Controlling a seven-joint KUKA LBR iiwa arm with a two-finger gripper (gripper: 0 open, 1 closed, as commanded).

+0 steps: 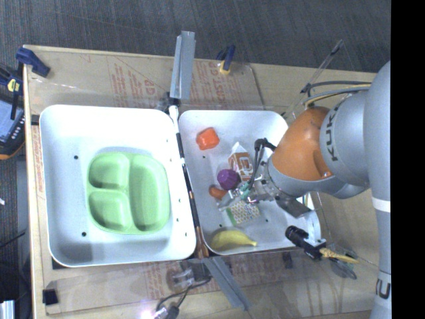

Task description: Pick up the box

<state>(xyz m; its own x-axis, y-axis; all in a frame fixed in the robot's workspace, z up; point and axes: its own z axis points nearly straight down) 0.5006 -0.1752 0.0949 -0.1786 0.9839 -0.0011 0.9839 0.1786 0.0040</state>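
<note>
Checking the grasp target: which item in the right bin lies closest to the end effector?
The box, brown and white, right beside the end effector. The purple ball, orange cup and banana all sit farther off.

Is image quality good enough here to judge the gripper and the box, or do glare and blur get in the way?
Camera view: even lighting, soft overall; the left bin glares near-white; the gripper is a dark, cluttered blur beside the box, so finger state is unreadable; the purple object and banana read clearly.
</note>
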